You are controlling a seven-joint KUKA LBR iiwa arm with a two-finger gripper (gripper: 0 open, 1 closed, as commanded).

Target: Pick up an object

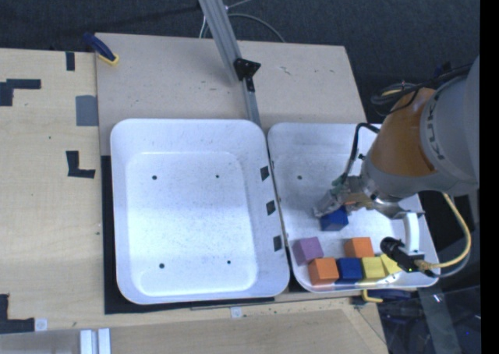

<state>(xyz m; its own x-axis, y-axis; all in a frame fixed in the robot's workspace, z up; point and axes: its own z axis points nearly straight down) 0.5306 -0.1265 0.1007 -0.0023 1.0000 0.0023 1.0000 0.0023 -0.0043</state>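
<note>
The arm (433,138) rises closest to the lens at the right: a smooth grey cylinder with a glossy orange band above the wrist, sloping down into the right bin (304,153). At its tip the gripper (331,206), a small grey metal assembly, sits low over the bin floor. Its end meets a dark blue block (334,220), which lies just under and in front of it. Whether the gripper is spread or pressed together cannot be told, and whether it pinches the block cannot be told either.

Just beyond the blue block, toward the bin's near edge, 5 more small cubes lie in a loose cluster: a pale purple one (307,249) to the left, an orange one (323,270) below it, a blue one (350,268) beside that, a yellow one (374,267) next along, and a 2nd orange one (359,247) above them. All have flat faces and squared corners.

The right bin is shallow white plastic with rounded corners and a speckled floor. The left bin (125,142), touching it side by side, is the same matte white shape, with 4 small dark dots on its floor.

Both rest on a pale wooden bench (171,72). A grey metal rail (218,17) slants across the bench from the top toward the seam between the bins. Black tape marks (76,164) dot the left board.
</note>
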